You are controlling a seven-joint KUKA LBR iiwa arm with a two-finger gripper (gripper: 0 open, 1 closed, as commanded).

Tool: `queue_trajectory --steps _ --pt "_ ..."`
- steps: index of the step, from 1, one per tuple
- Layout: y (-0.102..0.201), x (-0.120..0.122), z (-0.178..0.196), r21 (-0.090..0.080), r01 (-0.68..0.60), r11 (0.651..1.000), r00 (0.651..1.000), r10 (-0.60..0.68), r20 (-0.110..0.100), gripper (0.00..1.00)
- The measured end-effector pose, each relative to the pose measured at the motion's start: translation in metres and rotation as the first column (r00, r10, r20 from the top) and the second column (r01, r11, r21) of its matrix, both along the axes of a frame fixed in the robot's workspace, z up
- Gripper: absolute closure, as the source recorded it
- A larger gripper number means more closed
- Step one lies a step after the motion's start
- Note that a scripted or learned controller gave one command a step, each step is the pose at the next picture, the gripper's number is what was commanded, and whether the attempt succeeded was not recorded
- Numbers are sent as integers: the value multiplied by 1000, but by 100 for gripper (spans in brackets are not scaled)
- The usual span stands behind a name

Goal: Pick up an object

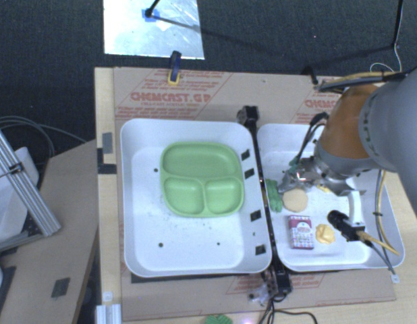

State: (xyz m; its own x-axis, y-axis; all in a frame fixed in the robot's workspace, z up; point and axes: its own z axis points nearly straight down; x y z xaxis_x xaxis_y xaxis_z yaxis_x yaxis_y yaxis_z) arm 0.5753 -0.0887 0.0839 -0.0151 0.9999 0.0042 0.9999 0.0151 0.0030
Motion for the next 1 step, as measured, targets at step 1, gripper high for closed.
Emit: queue_trajectory --steps 1 --pt "64 49 108 -3 2 1000 1000 -2 12 100"
